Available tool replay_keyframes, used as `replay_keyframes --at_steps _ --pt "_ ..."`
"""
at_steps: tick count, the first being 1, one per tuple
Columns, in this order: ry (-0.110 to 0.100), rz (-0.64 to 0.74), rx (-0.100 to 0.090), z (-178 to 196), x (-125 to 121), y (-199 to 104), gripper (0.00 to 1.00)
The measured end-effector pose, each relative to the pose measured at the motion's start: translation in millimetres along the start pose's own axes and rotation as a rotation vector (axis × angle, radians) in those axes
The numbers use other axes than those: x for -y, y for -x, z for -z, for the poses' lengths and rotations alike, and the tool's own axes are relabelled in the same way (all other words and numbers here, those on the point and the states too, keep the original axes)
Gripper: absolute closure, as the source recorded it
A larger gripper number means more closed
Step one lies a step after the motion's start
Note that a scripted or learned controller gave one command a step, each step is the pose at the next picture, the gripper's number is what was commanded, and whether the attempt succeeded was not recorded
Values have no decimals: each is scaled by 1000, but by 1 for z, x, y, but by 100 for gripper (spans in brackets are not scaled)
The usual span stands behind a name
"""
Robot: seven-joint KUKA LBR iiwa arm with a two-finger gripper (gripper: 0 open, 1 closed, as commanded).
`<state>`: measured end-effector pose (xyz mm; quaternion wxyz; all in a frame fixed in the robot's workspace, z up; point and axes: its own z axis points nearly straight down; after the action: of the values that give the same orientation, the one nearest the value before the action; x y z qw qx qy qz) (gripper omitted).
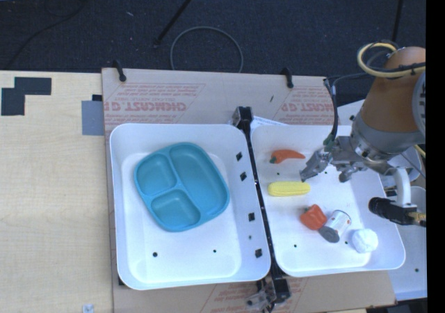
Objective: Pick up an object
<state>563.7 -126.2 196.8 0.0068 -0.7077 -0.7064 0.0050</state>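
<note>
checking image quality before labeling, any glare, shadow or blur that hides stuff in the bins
Camera view: even light, no strong glare; white ball nearly blends into the right bin; soft shadows under the blue plate and yellow corn; gripper slightly soft, its details hard to read.

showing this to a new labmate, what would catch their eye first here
The blue divided plate lying alone in the left bin stands out most. Next, the bright pieces in the right bin: an orange chili, a yellow corn cob and an orange block, with the gripper just above them.
</note>
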Motion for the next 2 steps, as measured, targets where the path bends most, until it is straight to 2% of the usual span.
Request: replay_keyframes --at_steps 1,2 --pt "13 2 1 8 -3 0 0" --pt "10 2 1 -51 -8 6 0"
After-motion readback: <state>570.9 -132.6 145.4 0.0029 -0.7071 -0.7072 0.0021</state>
